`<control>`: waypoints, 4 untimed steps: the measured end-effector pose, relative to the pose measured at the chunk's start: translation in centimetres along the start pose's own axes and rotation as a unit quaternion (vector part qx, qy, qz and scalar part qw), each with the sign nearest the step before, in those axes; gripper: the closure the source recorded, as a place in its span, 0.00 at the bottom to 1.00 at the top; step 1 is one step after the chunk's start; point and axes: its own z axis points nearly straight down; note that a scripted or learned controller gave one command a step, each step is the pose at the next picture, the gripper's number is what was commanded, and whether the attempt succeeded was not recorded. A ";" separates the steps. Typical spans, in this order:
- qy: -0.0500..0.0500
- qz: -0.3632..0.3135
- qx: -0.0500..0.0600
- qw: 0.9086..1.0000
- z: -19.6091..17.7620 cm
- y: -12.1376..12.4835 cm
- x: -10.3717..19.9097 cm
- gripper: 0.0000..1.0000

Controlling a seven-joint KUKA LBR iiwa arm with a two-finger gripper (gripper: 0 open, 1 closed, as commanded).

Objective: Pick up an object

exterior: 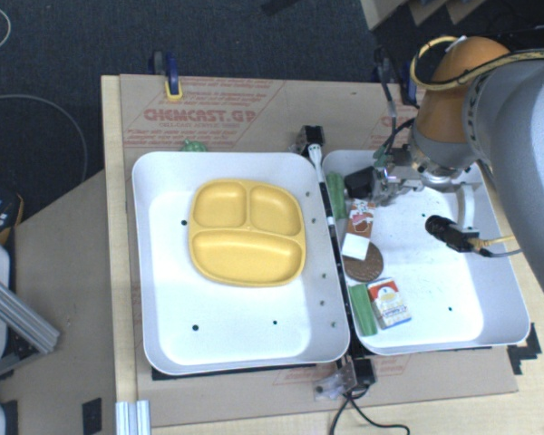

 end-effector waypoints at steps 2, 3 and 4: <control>0.001 -0.003 -0.004 1.000 -8.8 0.4 11.2 1.00; 0.001 -0.003 -0.001 1.000 -11.4 -5.8 19.4 1.00; 0.001 -0.002 0.000 1.000 -12.5 -10.2 26.4 1.00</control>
